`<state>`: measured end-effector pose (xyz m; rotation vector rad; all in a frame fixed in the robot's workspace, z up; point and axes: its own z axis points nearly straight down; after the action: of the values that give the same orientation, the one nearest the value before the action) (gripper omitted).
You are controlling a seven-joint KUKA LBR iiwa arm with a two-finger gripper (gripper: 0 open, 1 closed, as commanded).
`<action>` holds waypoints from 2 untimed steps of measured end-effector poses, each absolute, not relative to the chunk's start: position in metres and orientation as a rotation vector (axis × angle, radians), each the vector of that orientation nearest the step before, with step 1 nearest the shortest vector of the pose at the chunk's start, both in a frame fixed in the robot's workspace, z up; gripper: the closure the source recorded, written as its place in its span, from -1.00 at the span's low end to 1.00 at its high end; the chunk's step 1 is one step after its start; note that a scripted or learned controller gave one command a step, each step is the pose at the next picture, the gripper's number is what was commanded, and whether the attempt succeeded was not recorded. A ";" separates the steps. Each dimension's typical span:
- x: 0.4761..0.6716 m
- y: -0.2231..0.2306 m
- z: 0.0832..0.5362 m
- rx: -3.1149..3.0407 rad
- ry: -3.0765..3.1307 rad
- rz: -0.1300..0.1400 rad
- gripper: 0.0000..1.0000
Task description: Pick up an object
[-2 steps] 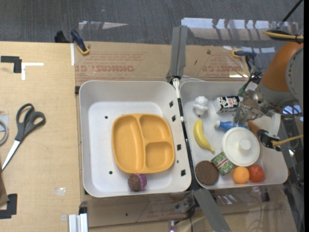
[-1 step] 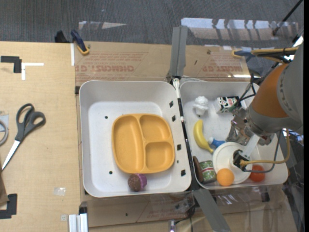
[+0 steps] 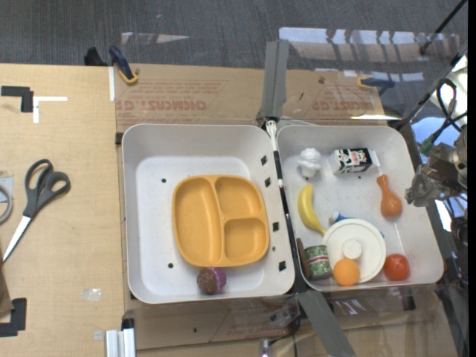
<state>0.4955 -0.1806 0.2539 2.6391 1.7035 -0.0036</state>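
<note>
Objects crowd the right bin (image 3: 405, 151): milk carton (image 3: 352, 160), banana (image 3: 308, 207), orange drumstick toy (image 3: 388, 197), white lid (image 3: 355, 248), orange ball (image 3: 346, 271), tomato (image 3: 396, 267), can (image 3: 317, 262). Gripper (image 3: 425, 184) sits at the bin's right rim just beside the drumstick, holding nothing visible, so this reads as the approach; next it must settle over one item. The gripper's shape is blurred and how far open it is I cannot tell.

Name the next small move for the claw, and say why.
Probably shift the claw leftward over the right bin, towards the orange drumstick-shaped toy. The claw sits at the bin's right rim, and that toy lies nearest, with bare floor around it.
</note>
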 end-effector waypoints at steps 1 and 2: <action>0.546 -0.140 0.105 2.623 1.735 -0.006 1.00; 0.569 -0.118 0.094 2.889 1.237 -0.004 1.00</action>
<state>0.5686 -0.1179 0.0938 2.8891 1.2367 -0.0044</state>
